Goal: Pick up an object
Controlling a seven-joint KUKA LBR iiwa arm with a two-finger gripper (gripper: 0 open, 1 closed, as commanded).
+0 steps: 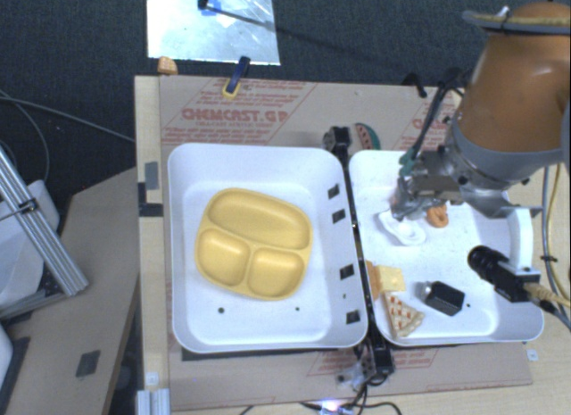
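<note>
My gripper (408, 206) hangs low over the back left part of the right bin (500, 326). Directly under it lies a small white object (402, 229), and whether the two touch is not visible. A small orange-brown piece (437, 217) lies just to the right of the gripper. Toward the front of that bin are a yellow square piece (386, 278), a triangular slice with a red edge (403, 318) and a small black block (443, 297).
The left bin (192, 315) holds a yellow divided plate (253, 242). A black divider (352, 253) runs between the bins. The arm's bulky orange and grey body (522, 92) covers the right bin's back right. A shiny sheet (212, 12) lies beyond the bench.
</note>
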